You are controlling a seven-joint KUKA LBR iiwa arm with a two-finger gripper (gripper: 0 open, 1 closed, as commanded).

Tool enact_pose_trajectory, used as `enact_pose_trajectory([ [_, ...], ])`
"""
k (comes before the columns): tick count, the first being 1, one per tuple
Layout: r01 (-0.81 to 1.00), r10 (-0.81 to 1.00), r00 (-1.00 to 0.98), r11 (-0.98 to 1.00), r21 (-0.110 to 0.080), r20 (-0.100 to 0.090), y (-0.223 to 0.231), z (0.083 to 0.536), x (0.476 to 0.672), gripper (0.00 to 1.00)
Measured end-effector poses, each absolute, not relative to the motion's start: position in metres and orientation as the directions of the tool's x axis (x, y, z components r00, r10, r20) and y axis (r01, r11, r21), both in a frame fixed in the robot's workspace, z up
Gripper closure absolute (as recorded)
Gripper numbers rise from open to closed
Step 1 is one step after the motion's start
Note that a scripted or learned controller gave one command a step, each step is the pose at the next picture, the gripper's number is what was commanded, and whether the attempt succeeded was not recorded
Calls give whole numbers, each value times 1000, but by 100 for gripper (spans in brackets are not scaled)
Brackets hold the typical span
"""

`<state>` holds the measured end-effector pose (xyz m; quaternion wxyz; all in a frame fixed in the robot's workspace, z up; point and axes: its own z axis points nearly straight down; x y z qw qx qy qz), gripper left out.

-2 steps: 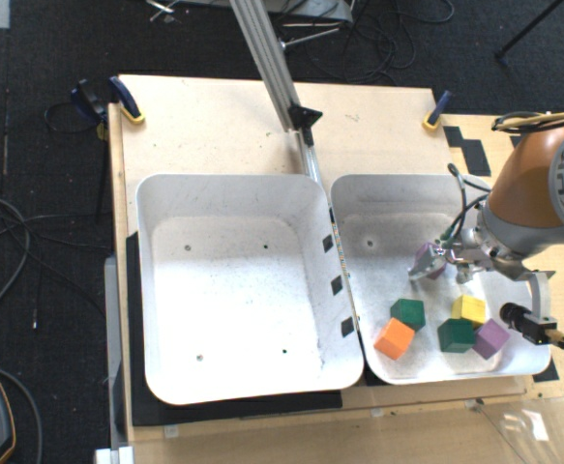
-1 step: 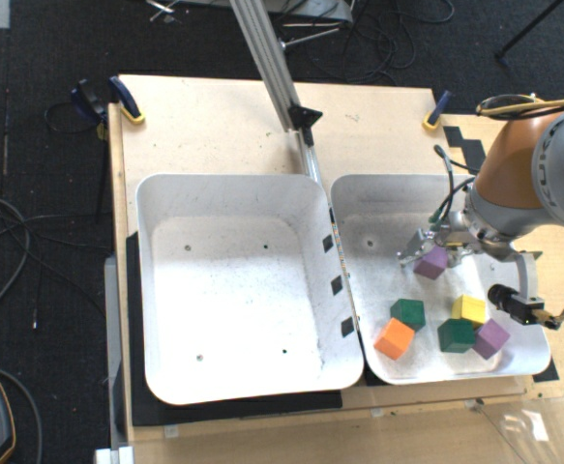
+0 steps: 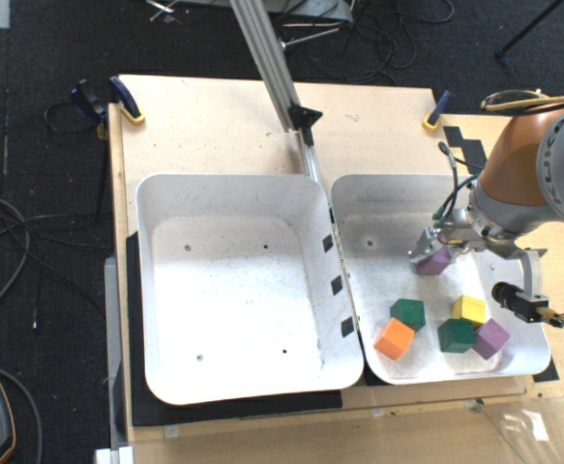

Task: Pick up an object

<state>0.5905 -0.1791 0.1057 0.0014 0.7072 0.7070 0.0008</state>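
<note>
In the middle of the right bin (image 3: 378,196), my gripper (image 3: 434,251) points down with a small purple block (image 3: 432,263) between its fingertips, shut on it. Only the block's lower part shows below the fingers. Nearer the front of the same bin lie a green cube (image 3: 409,313), an orange cube (image 3: 394,338), a yellow cube (image 3: 470,308), a dark green cube (image 3: 456,335) and a second purple cube (image 3: 492,337).
The left bin (image 3: 165,211) stands beside the right one, their rims meeting along a divider (image 3: 338,278). A slanted metal rail (image 3: 267,51) runs from the back toward the bins. The arm's orange band (image 3: 514,158) hangs over the right bin's far right side.
</note>
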Motion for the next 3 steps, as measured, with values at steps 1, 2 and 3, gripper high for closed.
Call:
enact_pose_trajectory([
  [1,1000,1000,-9,9,0,4,-96,108,599,100],
  [2,1000,1000,-11,11,7,4,11,199,609,100],
  [3,1000,1000,-8,8,-1,3,58,232,550,100],
])
